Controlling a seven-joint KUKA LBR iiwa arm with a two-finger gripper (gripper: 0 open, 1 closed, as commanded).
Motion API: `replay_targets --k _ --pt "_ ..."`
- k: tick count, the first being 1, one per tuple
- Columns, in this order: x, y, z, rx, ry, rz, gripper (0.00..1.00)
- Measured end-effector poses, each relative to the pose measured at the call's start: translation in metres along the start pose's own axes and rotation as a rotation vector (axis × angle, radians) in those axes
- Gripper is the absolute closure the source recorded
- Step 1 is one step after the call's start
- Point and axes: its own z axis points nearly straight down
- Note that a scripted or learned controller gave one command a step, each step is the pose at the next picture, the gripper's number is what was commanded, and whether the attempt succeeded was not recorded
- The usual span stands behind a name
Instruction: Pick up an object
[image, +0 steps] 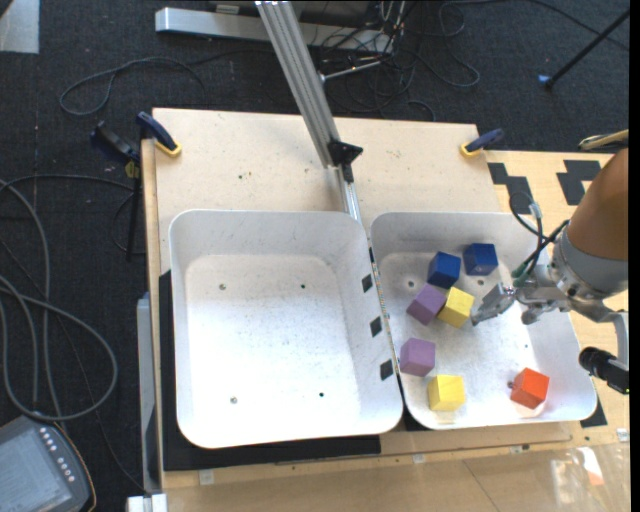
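The right bin (560, 395) holds several small cubes: two blue ones (481, 258) (444, 268), a purple one (427, 303) touching a yellow one (459, 306), another purple cube (418, 355), a second yellow cube (446, 391) near the front rim, and an orange cube (530, 387) at the front right. My gripper (489, 304) reaches in from the right, low over the bin floor, its tips just right of the yellow cube in the middle cluster. Nothing is visibly between its tips.
The left bin (200, 300) stands next to the right one, sharing a divider with black markers (378, 325). A slanted metal pole (310, 90) runs from the top down to the bins' back edge. Clamps (160, 135) (482, 142) hold the board's rear corners.
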Motion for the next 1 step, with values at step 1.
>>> replay_targets --k 1 --pt "0.0017 0.0015 0.0639 0.002 0.001 0.000 0.00"
